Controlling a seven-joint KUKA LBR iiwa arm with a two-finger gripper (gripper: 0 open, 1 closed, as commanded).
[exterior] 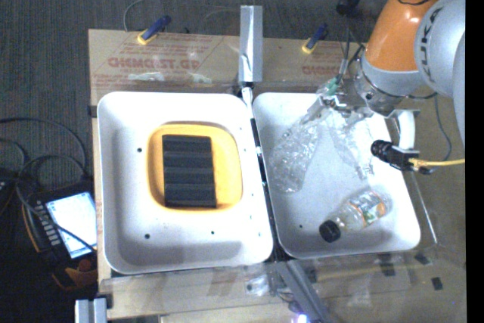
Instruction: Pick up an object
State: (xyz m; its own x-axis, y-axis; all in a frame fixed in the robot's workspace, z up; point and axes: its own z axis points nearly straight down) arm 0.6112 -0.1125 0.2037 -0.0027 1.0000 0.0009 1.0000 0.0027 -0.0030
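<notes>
Cut off by the right and top edges: most of the arm (435, 19), grey shell and orange band alike. Hidden under the wrist: the gripper (340, 98), fingers lost against crumpled clear plastic (299, 147), so grip unreadable. Too faint to trace: the plastic's outline on the right bin (401, 238). Too small to read: the label on the clear bottle (359, 212). Clipped by the left edge: a tablet-like screen (72, 219) on the floor.

2 white bins (121, 238), a yellow tray (155, 163) with a black ribbed insert (189, 170), a clear black-capped bottle (359, 212).
</notes>
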